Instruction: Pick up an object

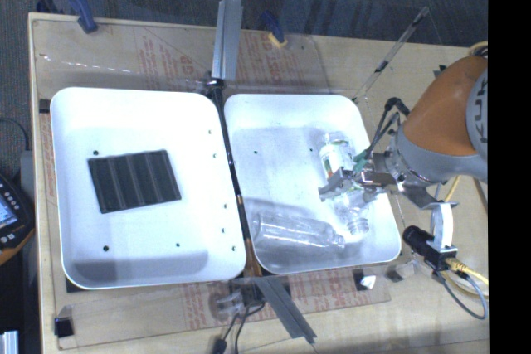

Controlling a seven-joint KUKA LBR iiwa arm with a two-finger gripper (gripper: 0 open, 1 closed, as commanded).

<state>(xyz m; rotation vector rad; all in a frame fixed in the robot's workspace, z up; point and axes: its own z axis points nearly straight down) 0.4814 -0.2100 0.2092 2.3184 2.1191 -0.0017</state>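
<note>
Lying flat, clear bottle [294, 230], long axis roughly left-right, cap seemingly rightward

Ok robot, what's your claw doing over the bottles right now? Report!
Claw low in the right bin, among clear bottles. Small bottle right beside it; grip unconfirmed. Larger clear bottle lying near front wall. Dark ridged pad in left bin.

Wooden bench [332, 62] carries two white bins: left bin [75, 120], right bin [274, 108]; blue clamps [83, 12], probably.
</note>
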